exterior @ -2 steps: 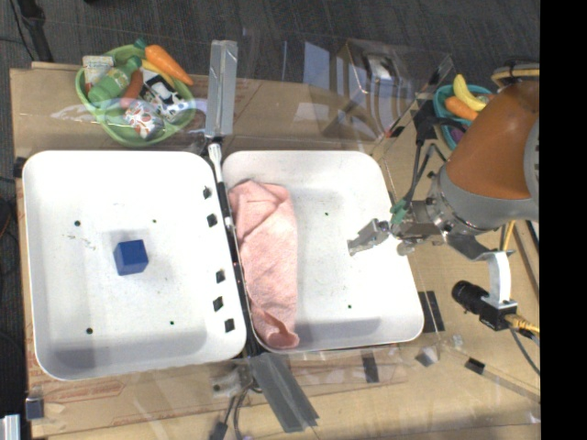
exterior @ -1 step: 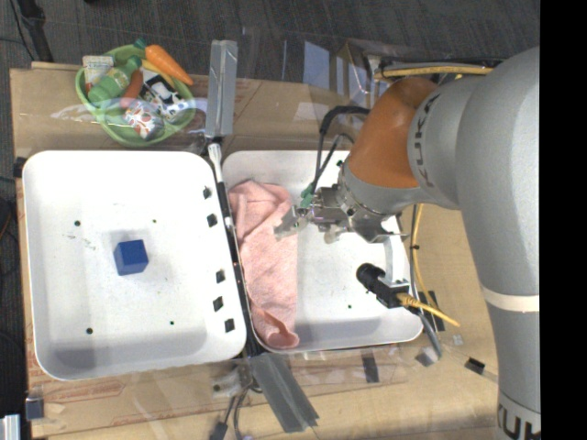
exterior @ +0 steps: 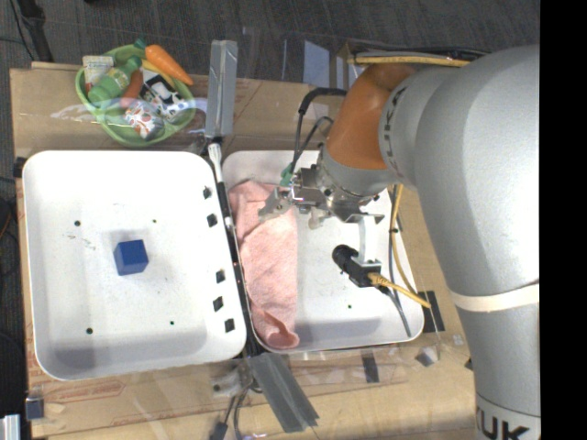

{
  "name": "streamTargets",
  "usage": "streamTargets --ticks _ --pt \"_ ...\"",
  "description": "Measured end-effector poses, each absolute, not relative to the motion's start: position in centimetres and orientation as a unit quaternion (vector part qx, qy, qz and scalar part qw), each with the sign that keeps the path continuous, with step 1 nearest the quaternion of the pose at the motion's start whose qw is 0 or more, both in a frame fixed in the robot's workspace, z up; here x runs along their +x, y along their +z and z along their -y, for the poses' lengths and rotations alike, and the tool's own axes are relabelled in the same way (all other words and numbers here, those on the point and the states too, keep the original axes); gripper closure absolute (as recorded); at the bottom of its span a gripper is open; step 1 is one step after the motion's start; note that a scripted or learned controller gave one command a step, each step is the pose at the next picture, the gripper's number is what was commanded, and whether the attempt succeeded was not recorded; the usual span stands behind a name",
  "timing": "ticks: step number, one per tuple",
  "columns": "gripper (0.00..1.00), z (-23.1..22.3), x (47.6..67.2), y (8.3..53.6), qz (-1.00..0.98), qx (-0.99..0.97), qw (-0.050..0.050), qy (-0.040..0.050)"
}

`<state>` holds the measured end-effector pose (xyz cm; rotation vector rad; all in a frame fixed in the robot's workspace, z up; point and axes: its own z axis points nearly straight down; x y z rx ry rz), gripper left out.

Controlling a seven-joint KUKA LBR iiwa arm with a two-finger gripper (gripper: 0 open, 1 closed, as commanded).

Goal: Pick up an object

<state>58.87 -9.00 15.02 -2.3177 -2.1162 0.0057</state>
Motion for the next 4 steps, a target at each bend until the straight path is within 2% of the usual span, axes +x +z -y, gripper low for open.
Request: streamTargets --ticks 1,2,3,4 --pt "0.00 6.3 60.2 19.1 0.699 -0.715 0.002 0.0008" --pt "1.00 6.3 60.2 20.1 0.701 -0.714 0.003 0.0017" --pt "1.00 11.6 61.5 19.7 0.781 -0.624 -0.001 0.0003" --pt "0.00 11.6 61.5 19.7 0.781 -0.624 -0.001 0.0003"
